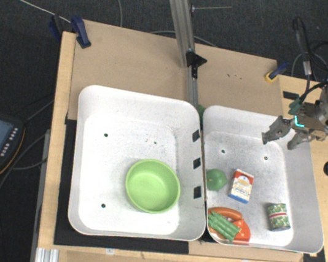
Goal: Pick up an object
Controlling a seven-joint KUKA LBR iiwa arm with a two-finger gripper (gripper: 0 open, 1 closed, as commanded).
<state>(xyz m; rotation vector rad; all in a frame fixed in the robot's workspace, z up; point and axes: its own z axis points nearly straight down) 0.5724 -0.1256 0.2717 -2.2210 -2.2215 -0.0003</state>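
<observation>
Objects sit in the right bin (305,182): green ball (215,179), small carton (242,186), green can (278,216), red-and-green packet (228,226). Green bowl (152,186) in left bin (96,147). My gripper (287,134) hovers at the right bin's far edge, fingers spread, nothing between them.

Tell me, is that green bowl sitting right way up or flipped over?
Right way up. The green bowl in the left bin shows its open mouth and hollow inside to the camera, with its rim all round. Nothing lies inside it.
</observation>
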